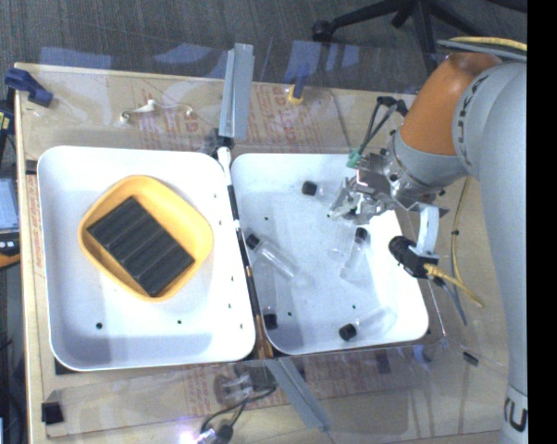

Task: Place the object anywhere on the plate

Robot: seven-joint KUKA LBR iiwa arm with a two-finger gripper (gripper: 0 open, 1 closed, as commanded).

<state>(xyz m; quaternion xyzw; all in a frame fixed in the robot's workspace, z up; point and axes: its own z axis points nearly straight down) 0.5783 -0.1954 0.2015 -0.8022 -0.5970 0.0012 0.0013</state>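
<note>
A yellow plate lies in the left white bin. A dark, ribbed rectangular object rests flat on the plate and covers most of its middle. My gripper hangs over the upper right part of the right bin, far to the right of the plate. I see nothing clearly held in it. A small dark piece lies on the bin floor just below the gripper.
Small black pieces dot the right bin floor, with others near its left wall and front edge. A clear tube-like item lies at centre left. A grey rail stands behind the bins.
</note>
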